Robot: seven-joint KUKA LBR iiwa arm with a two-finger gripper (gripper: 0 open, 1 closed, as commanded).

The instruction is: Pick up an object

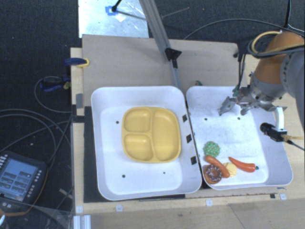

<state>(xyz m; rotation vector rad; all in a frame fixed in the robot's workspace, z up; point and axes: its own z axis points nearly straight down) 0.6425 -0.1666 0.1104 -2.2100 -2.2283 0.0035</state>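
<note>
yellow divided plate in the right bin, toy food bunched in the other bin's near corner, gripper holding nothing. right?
Not quite: the camera view shows the yellow divided plate in the left bin; the toy food is in the right bin. The gripper holds nothing.

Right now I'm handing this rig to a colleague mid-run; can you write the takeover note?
Gripper: over the far part of the right bin, nothing seen between its jaws; open or shut cannot be told.
Things: toy food sits in the right bin's near part: green piece, sausage, donut, small yellow piece, chili. A yellow divided plate lies in the left bin.
Done: nothing picked up.
Left: go to one piece, close on it, lift.
</note>
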